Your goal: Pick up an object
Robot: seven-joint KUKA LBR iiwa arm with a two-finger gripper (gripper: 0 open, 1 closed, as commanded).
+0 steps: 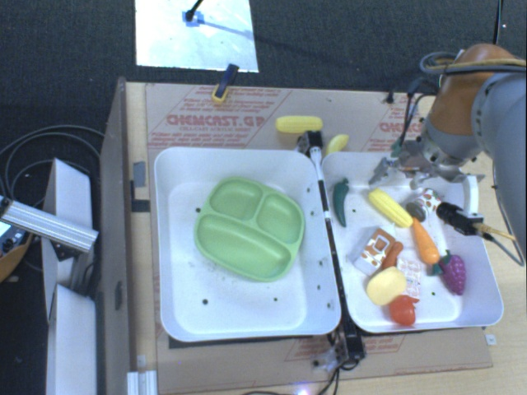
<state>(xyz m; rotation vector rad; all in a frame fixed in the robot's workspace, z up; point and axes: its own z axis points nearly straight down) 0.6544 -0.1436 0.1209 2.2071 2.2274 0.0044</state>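
Camera view: gripper [401,168], finger state unclear, hangs near the right bin's [486,303] far rim.

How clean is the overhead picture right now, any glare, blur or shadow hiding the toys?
Camera view: even, soft lighting; white bins bright but not blown out; toys like the corn and carrot read fairly sharp. The gripper area is dim and muddled; the pale sheet at the top looks washed out.
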